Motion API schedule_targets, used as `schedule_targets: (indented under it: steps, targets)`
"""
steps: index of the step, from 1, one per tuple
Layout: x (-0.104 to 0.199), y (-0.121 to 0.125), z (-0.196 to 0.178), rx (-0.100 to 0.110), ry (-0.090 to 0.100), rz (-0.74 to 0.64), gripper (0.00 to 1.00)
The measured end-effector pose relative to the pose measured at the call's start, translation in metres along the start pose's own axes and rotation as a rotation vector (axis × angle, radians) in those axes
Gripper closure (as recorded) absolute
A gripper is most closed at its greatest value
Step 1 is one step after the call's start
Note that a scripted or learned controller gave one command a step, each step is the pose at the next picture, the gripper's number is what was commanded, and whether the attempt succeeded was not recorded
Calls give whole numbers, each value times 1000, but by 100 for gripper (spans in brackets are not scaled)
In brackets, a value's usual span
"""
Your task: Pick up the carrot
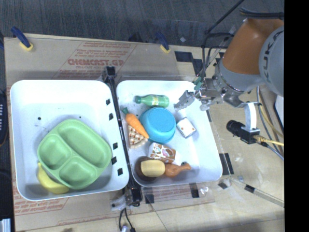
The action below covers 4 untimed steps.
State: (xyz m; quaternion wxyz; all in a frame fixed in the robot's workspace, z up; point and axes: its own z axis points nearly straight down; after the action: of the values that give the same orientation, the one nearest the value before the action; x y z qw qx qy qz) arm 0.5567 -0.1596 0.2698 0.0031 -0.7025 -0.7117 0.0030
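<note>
On the bench, two white bins sit side by side. The left bin holds a green divided plate; the right bin holds the clutter. The arm reaches in over the right bin's far right corner. Your pincer hangs there with nothing between its fingers; whether they stand apart or closed cannot be told. The blue bowl lies mid-bin, with the carrot touching its left flank, close to the bin's left wall, lying at a slant. A waffle piece lies just beside the carrot's lower end. You should travel left past the bowl, align the fingers across the carrot's width, and descend on its middle, avoiding the bowl rim and wall.
</note>
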Motion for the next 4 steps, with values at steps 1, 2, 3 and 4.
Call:
schedule_targets:
  steps: [1,2,3,4]
  targets:
    - [51,-15,137,12,4,216,0]
    - [61,8,174,-4,-1,354,0]
    - [139,9,76,-4,5,432,0]
    - [136,7,78,2,2,436,0]
